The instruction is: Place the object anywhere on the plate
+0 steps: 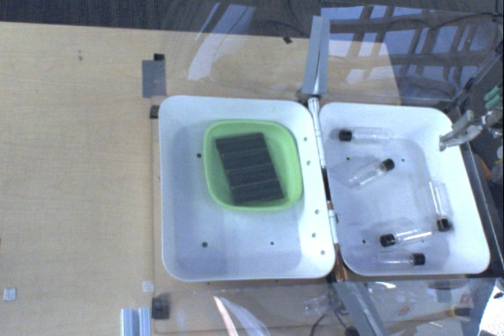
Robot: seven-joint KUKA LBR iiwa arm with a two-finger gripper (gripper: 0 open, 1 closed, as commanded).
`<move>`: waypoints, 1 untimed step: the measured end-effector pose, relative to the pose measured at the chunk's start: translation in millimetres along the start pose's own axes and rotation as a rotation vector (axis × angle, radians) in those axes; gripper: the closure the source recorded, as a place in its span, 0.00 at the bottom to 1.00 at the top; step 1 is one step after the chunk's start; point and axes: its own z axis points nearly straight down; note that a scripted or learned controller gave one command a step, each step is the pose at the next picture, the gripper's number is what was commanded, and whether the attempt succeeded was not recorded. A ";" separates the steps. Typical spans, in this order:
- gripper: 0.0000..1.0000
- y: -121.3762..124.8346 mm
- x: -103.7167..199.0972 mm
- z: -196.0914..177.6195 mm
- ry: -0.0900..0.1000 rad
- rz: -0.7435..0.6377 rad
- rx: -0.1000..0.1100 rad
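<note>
A green square plate sits in the left white bin, toward its back. On the plate lies a dark grey ridged block. The right white bin holds several clear tubes with black caps: one at the back, one near the middle, one by the right wall, and two at the front. My gripper hangs over the right bin's back right rim, apart from the tubes and far from the plate.
A grey metal post rises behind the seam between the bins. A small grey bracket lies on the wooden bench behind the left bin. Clear sheeting and cables lie along the front edge.
</note>
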 end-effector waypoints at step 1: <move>0.00 -22.6 -7.2 -28.7 -0.002 0.033 -0.006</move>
